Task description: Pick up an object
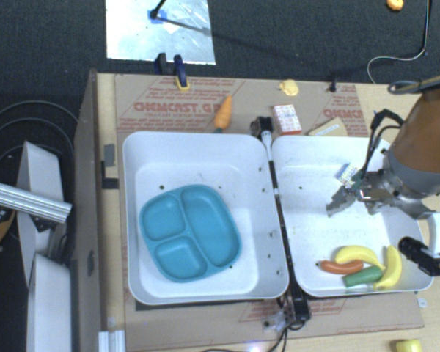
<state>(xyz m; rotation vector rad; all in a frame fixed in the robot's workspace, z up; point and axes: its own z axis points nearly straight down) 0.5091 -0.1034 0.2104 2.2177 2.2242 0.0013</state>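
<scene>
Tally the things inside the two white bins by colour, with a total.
Blue: 1, the divided plate in the left bin
Yellow: 2, the banana and a second curved piece in the right bin
Orange: 1, the carrot-like piece
Green: 1, the green piece
Total: 5

Dark carpet floor (293, 20), cardboard-topped bench (198, 101), shiny sheet (161, 20)

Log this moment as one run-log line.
arm: over right bin | gripper: above bare floor, nothing held | toy food pile: right bin's near corner, untouched | blue divided plate: left bin
</scene>
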